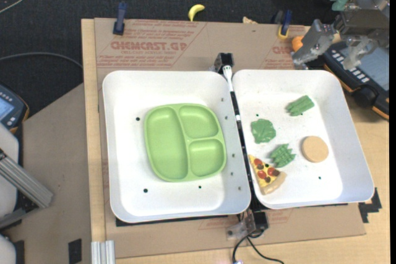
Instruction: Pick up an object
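Above right bin's far corner, pincer [307, 46].

From above I see open floor in the right bin [334, 191] along its far edge and right side; the green pieces, the round cookie [315, 149] and the pizza slice [268, 175] crowd the centre-left. The divided green plate [184, 141] fills the middle of the left bin [120, 133], leaving only rim margins.
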